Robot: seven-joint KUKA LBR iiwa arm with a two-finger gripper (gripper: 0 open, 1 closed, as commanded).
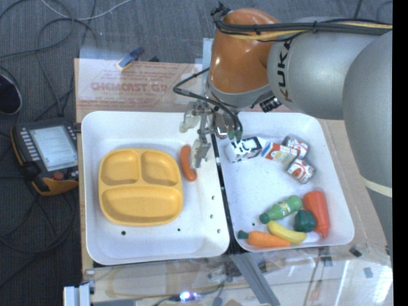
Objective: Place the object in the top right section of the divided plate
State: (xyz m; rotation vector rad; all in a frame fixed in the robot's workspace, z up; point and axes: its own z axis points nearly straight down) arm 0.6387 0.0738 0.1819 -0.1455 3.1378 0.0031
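A yellow divided plate (pixel 140 185) lies in the left bin (pixel 102 244), with two small sections on top and one wide section below. A small orange-red sausage (pixel 187 163) lies on the bin floor just off the plate's right rim, beside the top right section. My gripper (pixel 196 139) hangs over the left bin's right side, just above and right of the sausage. Its fingers stand open with nothing between them, and one fingertip (pixel 199 158) is close to the sausage's right side.
The right bin (pixel 255 190) holds a black-and-white carton (pixel 245 148), two red cans (pixel 292 156), a green bottle (pixel 282 209), carrots (pixel 317 210), a banana (pixel 285 233) and a green pepper (pixel 305 220). A pendant (pixel 46 150) sits left of the bins.
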